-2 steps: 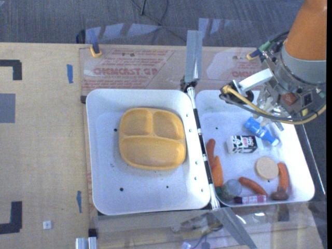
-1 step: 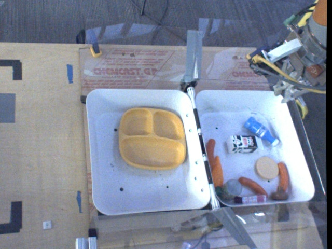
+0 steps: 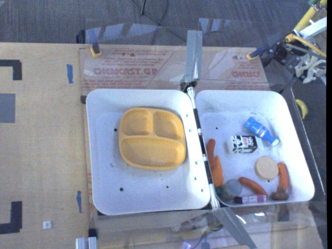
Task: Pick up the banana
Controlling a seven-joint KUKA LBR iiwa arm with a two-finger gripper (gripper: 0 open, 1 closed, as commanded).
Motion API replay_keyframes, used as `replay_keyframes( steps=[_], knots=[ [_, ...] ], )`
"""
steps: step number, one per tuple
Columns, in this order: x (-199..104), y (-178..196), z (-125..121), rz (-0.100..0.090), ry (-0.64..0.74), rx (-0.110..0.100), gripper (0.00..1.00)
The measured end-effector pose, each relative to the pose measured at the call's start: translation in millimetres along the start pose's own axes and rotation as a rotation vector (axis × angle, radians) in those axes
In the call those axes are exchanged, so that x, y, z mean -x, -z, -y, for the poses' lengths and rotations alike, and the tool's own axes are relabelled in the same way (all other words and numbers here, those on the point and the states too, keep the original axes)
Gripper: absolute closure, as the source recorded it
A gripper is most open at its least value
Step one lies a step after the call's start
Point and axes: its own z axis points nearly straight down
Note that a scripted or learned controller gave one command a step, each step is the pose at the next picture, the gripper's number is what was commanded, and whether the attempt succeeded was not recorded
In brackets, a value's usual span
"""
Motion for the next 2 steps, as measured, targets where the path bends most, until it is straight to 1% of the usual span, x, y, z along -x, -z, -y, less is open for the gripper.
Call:
replay_keyframes(
  steps=[1,2],
  knots=[
    [14.7,-121.5,20.0,0.001,0.060,-0.002,1.00],
    [61.4,-161.6,104.7,0.001,0.007,-0.003,1.00]
  ],
)
